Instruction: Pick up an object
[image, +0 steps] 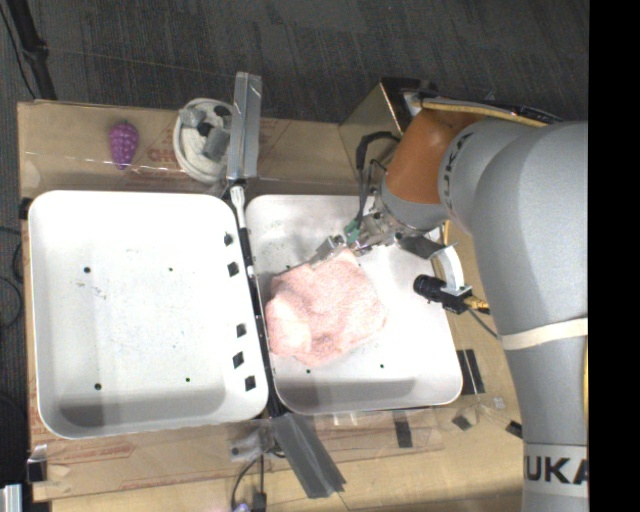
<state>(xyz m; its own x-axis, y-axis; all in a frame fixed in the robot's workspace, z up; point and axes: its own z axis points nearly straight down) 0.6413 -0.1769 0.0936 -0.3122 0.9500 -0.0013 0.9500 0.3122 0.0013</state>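
A crumpled pink cloth (322, 312) lies in the right bin (425, 375), against its left wall and spread toward the middle. My gripper (345, 242) is low in that bin, at the cloth's upper edge, touching or nearly touching it. The grey arm with its orange band reaches in from the right and covers the bin's upper right corner. Whether any cloth is caught in the gripper is hidden by the wrist.
The left bin (60, 300) sits beside the right one, with a grey rail (245, 130) and black clips along the shared wall. Outside the bins, at the back left, a purple grape-like object (123, 143) and a white round thing (203, 138) rest on the bench.
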